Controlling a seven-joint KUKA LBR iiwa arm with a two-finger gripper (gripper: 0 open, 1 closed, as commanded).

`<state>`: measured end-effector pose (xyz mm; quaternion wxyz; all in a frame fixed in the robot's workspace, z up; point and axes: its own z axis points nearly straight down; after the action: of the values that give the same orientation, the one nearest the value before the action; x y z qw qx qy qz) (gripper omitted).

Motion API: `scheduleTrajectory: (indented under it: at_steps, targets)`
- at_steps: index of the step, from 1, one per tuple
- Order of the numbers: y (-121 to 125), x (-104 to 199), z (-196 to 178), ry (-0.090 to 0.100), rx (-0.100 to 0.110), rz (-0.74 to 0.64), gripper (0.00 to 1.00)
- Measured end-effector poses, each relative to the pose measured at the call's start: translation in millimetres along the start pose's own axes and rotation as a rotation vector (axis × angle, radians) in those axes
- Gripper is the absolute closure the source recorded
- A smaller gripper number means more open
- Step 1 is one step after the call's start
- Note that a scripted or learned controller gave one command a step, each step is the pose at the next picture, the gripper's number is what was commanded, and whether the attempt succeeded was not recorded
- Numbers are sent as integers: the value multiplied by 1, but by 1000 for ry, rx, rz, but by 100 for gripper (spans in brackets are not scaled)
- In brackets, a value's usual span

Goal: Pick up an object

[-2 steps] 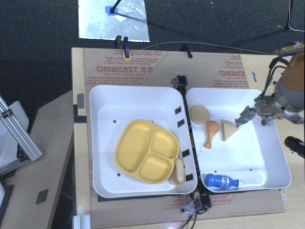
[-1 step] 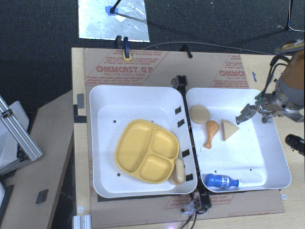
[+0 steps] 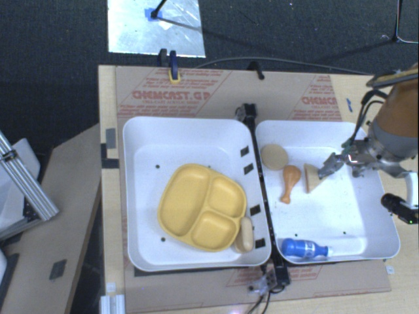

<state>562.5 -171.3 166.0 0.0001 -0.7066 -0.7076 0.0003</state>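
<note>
My gripper (image 3: 328, 167) reaches in from the right over the right bin (image 3: 366, 241), its dark tip right beside a tan wedge-shaped piece (image 3: 312, 178). A wooden spoon-like drumstick shape (image 3: 289, 182) lies just left of the wedge. A round beige disc (image 3: 274, 156) sits at the bin's upper left. A blue bottle (image 3: 304, 248) lies on its side along the front wall. The tip is too small and dark to show how the gripper stands.
The left bin (image 3: 141, 149) holds a yellow divided plate (image 3: 201, 206) and a small tan bread-like piece (image 3: 245, 233) at its lower right. A black divider strip (image 3: 258, 175) runs between the bins. The arm's body (image 3: 396, 126) hangs over the right bin's right side.
</note>
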Motion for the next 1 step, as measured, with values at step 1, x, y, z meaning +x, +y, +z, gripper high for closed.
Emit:
scheduleTrajectory:
  at_steps: [1]
  targets:
    - [3,-6,60,0,1,0,0]
